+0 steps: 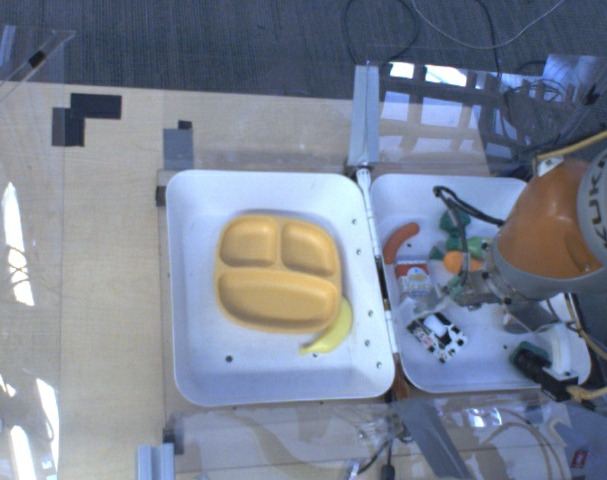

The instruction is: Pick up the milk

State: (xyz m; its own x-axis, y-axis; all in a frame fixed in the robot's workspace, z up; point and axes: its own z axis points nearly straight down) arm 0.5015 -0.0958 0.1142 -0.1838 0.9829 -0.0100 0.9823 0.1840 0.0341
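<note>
The milk (pixel 415 282), a small white carton with a red top, lies in the right bin (pixel 483 368) near its left wall, just below a red sausage (pixel 400 238). My arm reaches in from the right, its orange band (pixel 548 230) above the bin's middle. The gripper (pixel 463 290) hangs below the band, just right of the milk and close to it, with nothing seen held. The wrist body hides much of the gripper.
A small black-and-white object (pixel 439 334) lies in front of the milk. Green (pixel 453 226) and orange (pixel 453 261) toys sit behind the gripper. The left bin (pixel 188 368) holds a yellow divided plate (pixel 279 272) and a banana (pixel 332 334).
</note>
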